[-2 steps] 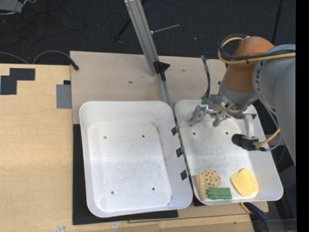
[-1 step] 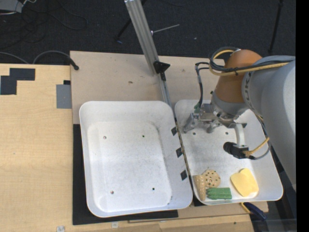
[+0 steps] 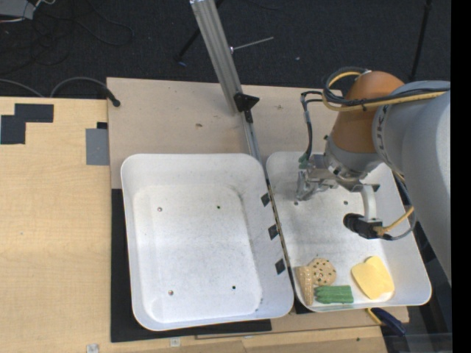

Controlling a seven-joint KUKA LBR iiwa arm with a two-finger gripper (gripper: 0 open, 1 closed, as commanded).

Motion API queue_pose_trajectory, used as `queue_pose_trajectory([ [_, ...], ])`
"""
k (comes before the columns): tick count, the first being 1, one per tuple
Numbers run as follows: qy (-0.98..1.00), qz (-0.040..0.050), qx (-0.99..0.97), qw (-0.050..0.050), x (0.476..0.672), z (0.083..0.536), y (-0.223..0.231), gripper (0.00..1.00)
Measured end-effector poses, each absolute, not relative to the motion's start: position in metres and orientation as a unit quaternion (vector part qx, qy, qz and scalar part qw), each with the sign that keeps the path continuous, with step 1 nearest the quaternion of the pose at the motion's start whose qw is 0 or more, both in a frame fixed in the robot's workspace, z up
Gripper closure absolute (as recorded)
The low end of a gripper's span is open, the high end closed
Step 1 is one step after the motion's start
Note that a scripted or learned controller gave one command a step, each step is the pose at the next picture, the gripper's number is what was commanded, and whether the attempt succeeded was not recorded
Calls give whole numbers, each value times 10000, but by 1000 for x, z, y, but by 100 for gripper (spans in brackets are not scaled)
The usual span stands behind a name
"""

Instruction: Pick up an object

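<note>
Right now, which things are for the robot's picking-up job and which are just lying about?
For the job:
- grey two-finger gripper
- round speckled cookie
- flat green block
- soft yellow wedge
- right white bin holding them

Just lying about:
- left white bin
- slanted silver metal rail
- black cables on the floor

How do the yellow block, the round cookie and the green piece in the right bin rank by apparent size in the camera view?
1. yellow block, clearly the largest.
2. and 3. round cookie and green piece: too close in visible area to rank; the cookie is rounder, the green piece longer and thinner.
</note>
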State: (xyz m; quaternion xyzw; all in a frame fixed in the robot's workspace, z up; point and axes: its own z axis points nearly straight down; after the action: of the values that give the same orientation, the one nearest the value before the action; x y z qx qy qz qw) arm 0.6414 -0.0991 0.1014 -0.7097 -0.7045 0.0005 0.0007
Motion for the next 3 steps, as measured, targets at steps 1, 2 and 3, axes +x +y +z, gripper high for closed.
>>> queue_pose_trajectory([
  [1,-7062,-13,-7080,-13,639,163,-95,100],
  [2,-7073,-9,-7069,-11,640,204,-97,100],
  [3,-7080,2,-7062,17,625,217,-52,100],
])
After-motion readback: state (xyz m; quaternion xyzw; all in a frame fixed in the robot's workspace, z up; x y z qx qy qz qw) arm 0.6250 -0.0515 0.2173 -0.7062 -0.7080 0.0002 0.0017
